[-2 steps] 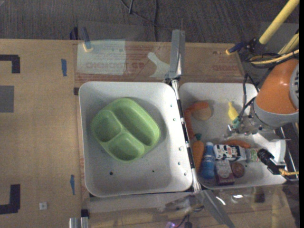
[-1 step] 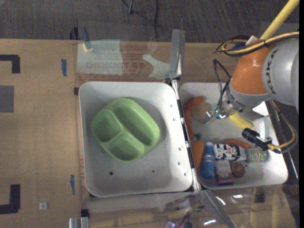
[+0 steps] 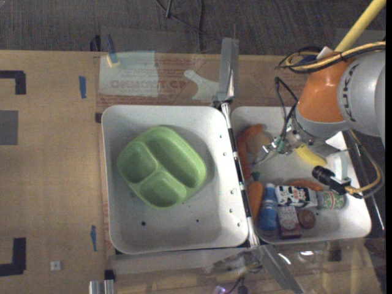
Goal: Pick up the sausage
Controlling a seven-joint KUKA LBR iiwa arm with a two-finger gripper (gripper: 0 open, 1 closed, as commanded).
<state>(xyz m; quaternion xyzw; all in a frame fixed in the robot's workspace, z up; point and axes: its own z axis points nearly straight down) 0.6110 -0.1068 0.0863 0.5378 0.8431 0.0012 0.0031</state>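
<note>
**Orange-brown sausage waiting at the pincer tip, grasp not yet made**

Orange-brown and curved, the sausage [image 3: 250, 141] is lying in the right bin [image 3: 358, 222], along its wall nearest the divider, just beside the gripper [image 3: 279, 146] on the side away from the arm. The gripper is sitting low in that bin w/ its tip reaching toward the sausage's near edge (touching or just short, can't tell from this slant). Nothing is showing between the tips, so I'm judging it as holding nothing. How far the pincer is spread: cannot tell, the tip is too small and cluttered w/ cables.

Doing the step well, as a judgement:
- The pincer is needing to straddle the sausage across its narrow width, approx. at mid-length, not at the tapered end.
- The bin wall is lying just beyond the sausage, so the far side of the pincer is needing room there; otherwise it risks pushing the sausage into the wall instead of closing round it.
- The surface looks smooth and rounded, so it's prob. going to slip unless the grasp is centred.

Toward the arm from the gripper, a yellow piece [image 3: 309, 155] is lying close. Further off, along the bin's near side, a blue bottle [image 3: 268, 208], a small carton [image 3: 295, 196] and a can [image 3: 331, 199] are crowding together, well clear of the sausage. The green tray [image 3: 162, 166] is sitting in the left bin [image 3: 122, 225], beyond the divider.
</note>
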